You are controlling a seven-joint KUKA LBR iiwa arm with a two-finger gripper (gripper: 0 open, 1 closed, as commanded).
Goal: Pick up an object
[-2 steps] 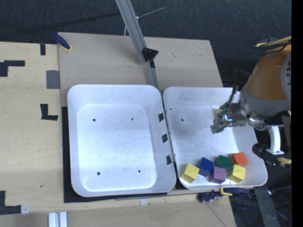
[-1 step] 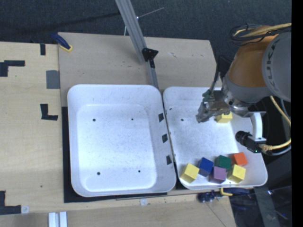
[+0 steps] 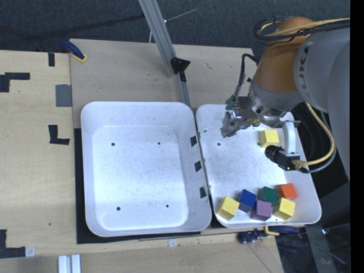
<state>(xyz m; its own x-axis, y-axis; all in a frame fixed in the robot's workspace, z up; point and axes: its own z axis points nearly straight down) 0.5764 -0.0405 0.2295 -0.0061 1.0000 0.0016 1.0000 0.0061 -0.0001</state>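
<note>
Right bin [image 3: 227,169]: claw [image 3: 230,127] above floor, blocks [image 3: 259,202] near edge

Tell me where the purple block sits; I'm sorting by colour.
The purple block is in the right bin, near its front edge, just below the green block, between the blue and yellow ones.

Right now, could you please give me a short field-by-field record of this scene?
arm: reaches in from the right, over the right bin
gripper: above the right bin's upper left part, no block seen in it
lone block: yellow block, right of the gripper
cluster at near edge: yellow, blue, green, purple, orange, yellow
left bin: white, beside the right one
</note>
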